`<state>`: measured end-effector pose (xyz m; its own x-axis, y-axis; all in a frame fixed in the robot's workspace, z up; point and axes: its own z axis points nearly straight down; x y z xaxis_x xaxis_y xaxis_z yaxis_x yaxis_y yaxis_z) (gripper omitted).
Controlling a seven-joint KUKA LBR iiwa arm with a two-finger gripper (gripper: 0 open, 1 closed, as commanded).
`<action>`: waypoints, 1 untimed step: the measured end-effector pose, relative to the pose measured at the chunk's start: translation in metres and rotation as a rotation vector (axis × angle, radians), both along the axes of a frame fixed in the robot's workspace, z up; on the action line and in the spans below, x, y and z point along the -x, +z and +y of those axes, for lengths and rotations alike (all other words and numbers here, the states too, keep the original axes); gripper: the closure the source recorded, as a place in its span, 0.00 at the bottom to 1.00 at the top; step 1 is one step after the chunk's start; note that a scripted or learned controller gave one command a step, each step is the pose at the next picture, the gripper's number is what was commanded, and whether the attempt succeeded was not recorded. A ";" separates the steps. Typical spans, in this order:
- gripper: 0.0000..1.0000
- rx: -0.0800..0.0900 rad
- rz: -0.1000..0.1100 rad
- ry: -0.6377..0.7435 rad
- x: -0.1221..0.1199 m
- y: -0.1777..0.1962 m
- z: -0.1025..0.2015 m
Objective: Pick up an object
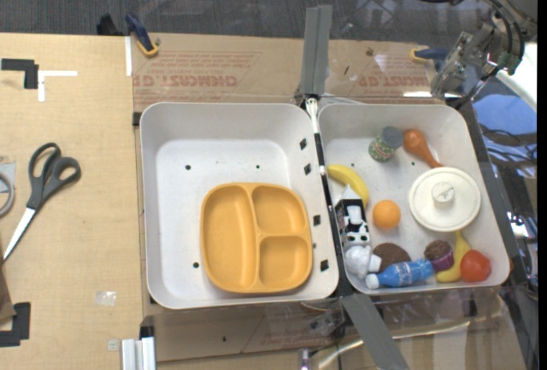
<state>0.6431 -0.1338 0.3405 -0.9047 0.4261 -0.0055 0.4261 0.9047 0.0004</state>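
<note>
Cardboard sheeting covers the bench beneath two shallow white bins, with dark carpet beyond the far edge. At the upper right the gripper (466,61) hangs above the cardboard just past the far rim of the right bin (479,156), apart from everything in it; whether it is spread or pressed together I cannot tell, and nothing shows in its grasp.

Nearest to it in the right bin lie a small grey-capped jar (385,143) and an orange carrot-shaped toy (420,146), side by side near the far wall. Below them sits a round white lidded dish (444,197) with a knob on top. To its left are an orange ball (386,214) and a yellow banana (350,181) along the bin's left wall, then a black-and-white cow figure (353,224). Along the near wall crowd a white toy (358,260), a brown disc (391,254), a blue bottle (403,273) lying flat, a dark cupcake-like piece (439,254), and a red tomato (475,266).

The left bin (171,189) holds a yellow three-compartment tray (255,237). Scissors (38,185) lie on the bench far left, and a blue clamp (142,35) sits at the cardboard's far corner.
</note>
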 end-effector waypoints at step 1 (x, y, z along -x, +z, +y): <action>1.00 0.001 0.002 0.267 0.067 0.016 -0.073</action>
